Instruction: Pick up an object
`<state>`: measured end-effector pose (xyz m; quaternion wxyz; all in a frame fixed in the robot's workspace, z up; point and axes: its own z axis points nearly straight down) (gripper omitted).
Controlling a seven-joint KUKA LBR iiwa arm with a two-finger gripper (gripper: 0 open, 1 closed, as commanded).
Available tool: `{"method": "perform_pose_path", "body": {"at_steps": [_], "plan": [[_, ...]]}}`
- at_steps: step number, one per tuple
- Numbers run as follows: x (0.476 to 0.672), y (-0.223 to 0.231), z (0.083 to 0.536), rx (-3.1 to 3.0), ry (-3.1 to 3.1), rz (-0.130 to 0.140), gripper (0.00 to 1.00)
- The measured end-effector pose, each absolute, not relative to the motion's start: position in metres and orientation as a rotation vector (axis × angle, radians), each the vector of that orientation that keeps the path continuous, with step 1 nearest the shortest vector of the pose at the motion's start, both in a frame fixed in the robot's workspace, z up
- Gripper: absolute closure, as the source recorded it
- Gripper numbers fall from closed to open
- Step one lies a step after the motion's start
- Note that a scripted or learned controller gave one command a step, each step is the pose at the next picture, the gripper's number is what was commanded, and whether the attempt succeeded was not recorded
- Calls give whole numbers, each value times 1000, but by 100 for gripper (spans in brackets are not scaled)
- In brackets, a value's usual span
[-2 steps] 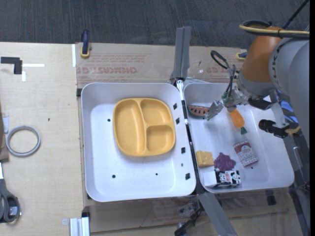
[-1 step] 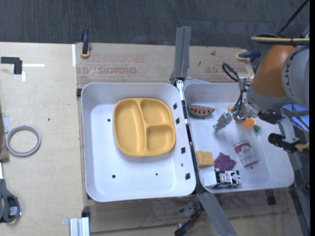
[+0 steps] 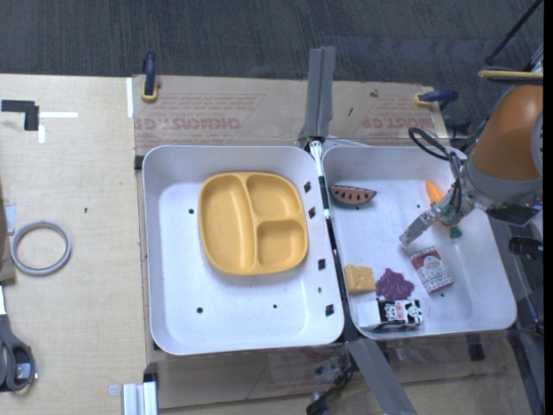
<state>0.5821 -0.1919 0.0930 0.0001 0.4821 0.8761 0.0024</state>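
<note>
Carrot (image 3: 435,192), orange, lies in your right bin (image 3: 492,271) beside the tool (image 3: 416,232). You cannot tell the tool's opening. Left bin (image 3: 164,258) carries a yellow divided plate (image 3: 253,223).

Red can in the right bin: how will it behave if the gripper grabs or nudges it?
The red can lies on its side on the bin floor, so a nudge across its length will probably roll it. It looks small and likely light, so it may skid away. Its rounded side could slip between the fingers unless the gripper closes across it squarely.
</note>
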Motion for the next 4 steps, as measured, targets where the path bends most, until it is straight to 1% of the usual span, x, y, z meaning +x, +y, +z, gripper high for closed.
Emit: {"method": "perform_pose_path", "body": {"at_steps": [1, 2, 3, 4], "plan": [[571, -202, 123, 2038, 2405, 31, 0], [538, -206, 93, 1958, 2470, 26, 0], [487, -197, 91, 2204, 2252, 10, 0], [477, -164, 100, 2032, 2398, -1, 0]]}}
